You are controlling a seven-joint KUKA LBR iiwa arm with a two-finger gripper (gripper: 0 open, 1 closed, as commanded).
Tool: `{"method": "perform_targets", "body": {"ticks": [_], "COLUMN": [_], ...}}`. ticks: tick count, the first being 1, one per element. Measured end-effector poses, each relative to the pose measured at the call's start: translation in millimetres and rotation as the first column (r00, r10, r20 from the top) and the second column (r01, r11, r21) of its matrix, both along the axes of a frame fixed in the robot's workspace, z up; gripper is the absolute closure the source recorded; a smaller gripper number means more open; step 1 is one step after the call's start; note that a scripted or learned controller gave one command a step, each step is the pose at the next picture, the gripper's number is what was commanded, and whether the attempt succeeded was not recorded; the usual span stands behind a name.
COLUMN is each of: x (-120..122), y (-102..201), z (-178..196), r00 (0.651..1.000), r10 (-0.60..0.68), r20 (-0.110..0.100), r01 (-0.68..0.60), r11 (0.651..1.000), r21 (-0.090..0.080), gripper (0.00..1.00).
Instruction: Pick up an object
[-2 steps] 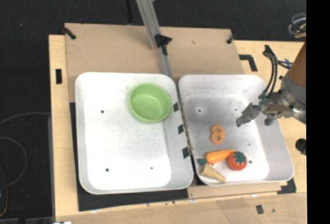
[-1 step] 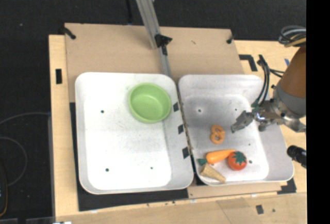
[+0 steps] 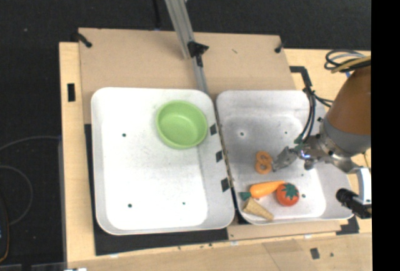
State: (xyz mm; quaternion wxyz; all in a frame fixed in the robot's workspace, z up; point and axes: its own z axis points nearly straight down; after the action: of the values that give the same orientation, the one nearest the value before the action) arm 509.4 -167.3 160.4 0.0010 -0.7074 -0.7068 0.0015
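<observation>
Dark floor surrounds a light wooden bench [image 3: 156, 251] that carries two shallow white bins side by side on a brown board. A slim metal pole [image 3: 178, 10] slants down from the top of the view and ends at the seam between the bins.

The left bin [image 3: 125, 201] holds a green bowl [image 3: 182, 124], which sits upright near its upper right corner, well apart from everything else.

The right bin [image 3: 262, 107] holds four small things, all gathered in its lower half. An orange pretzel-shaped piece [image 3: 264, 162] lies near the middle. Below it lies a toy carrot [image 3: 265, 188], pointing sideways. A red tomato [image 3: 287, 194] with a green top sits just beside the carrot's right end, touching or nearly touching it. A tan wedge [image 3: 258, 210] lies under the carrot, close to the bin's lower rim.

The arm [image 3: 350, 120] reaches in from the right, its orange band above the right bin's edge. The gripper [image 3: 289, 157] hangs low over the right bin, just to the right of the pretzel-shaped piece and above the tomato. Nothing is visible between its fingers, and I cannot tell whether the jaws are spread or closed.
</observation>
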Motion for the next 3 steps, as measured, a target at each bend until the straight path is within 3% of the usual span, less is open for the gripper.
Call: {"method": "perform_targets", "body": {"ticks": [1, 3], "x": [2.8, 10.4], "y": [-0.7, -12.4], "z": [13.6, 117.3], "r00": [1.000, 1.000], "r10": [-0.005, 0.004], "r20": [0.009, 0.012], "r01": [0.005, -0.004], "r11": [1.000, 1.000], "r21": [-0.001, -0.003], "gripper": [1.00, 1.00]}}
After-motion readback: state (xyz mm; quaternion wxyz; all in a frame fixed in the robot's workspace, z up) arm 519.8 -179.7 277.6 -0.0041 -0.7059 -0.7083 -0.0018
